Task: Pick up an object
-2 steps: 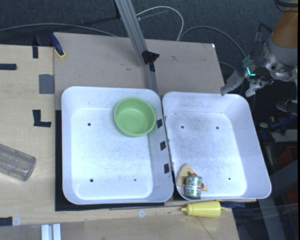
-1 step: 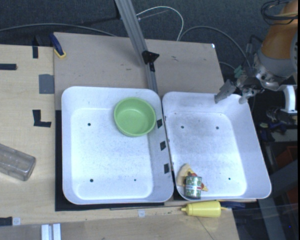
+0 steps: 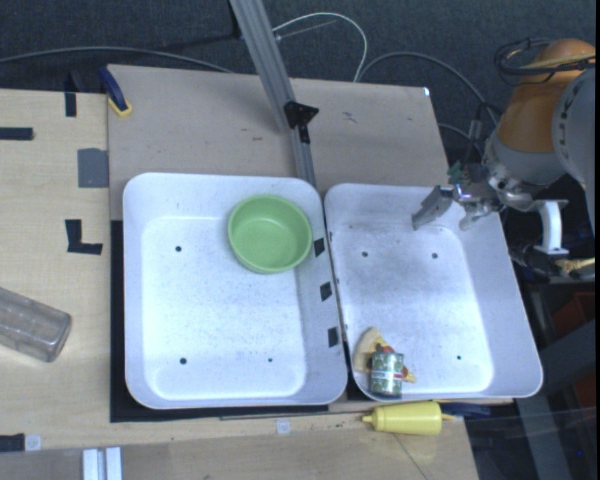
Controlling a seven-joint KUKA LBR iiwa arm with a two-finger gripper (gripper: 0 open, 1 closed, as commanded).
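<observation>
the gripper (image 3: 452, 207) hovers at the upper right corner of the right bin (image 3: 500, 298), fingers spread apart and holding nothing. the small can (image 3: 385, 371) lies at about seven o'clock from it, well apart; the green bowl (image 3: 270, 233) sits at nine o'clock, in the left bin (image 3: 150, 298).

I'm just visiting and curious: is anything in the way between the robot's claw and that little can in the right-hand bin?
Nothing visible is. The gripper sits over the far edge of the right bin, and the can lies in the near-left corner of that bin. Bare bin floor lies between them. The green bowl is in the other bin.
</observation>
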